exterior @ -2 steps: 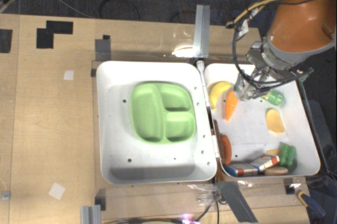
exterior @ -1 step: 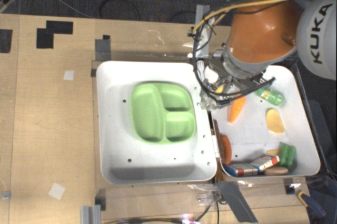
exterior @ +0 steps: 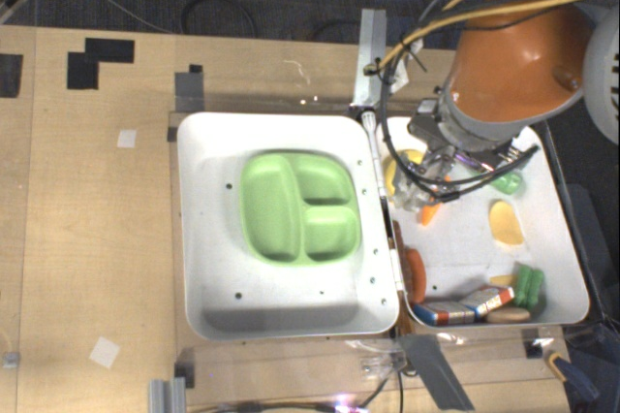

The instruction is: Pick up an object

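- Presumably the target is among the small items in the right bin [exterior: 572, 304]: a yellow piece [exterior: 506, 221], a green block [exterior: 529, 286], a marker-like stick [exterior: 475, 307] along the near wall, an orange bit [exterior: 428, 214] just below the wrist;
- To do this well, descend straight onto a single item, well clear of the bin wall, and close squarely;
- The gripper [exterior: 433, 186] hangs low over the bin's far-left part, cables draped round it; whether it grips anything, I cannot tell;
- The left bin [exterior: 208, 207] bears a green divided tray [exterior: 297, 207].
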You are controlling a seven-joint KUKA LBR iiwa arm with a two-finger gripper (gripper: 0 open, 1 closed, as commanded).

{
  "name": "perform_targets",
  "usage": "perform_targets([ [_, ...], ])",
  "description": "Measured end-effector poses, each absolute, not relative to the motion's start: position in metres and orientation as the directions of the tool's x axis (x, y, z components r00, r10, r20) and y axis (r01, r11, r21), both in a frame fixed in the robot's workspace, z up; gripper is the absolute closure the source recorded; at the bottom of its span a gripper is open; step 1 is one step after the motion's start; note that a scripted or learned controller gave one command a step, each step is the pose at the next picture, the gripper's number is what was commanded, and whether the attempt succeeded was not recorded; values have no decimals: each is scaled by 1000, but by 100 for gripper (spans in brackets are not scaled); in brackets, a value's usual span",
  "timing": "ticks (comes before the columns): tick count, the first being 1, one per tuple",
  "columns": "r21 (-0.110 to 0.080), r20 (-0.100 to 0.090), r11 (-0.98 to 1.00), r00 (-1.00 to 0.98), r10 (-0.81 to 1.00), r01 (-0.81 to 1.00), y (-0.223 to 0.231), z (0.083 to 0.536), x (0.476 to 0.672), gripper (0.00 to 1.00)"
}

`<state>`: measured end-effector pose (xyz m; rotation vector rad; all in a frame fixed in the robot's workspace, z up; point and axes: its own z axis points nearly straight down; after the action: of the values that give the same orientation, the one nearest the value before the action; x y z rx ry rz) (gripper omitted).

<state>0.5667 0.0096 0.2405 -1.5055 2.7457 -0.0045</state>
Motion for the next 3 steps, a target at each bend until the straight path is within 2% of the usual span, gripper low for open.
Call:
perform_targets([
  [1, -8, -8, 511, -511, -860, -860, 1, 251, 608, 100],
  [2, -6, -10, 629, -629, -777, -777, 6, 258, 670, 100],
  [3, -14, -21, 630, -629, -777, -777, 7, 273, 672, 100],
])
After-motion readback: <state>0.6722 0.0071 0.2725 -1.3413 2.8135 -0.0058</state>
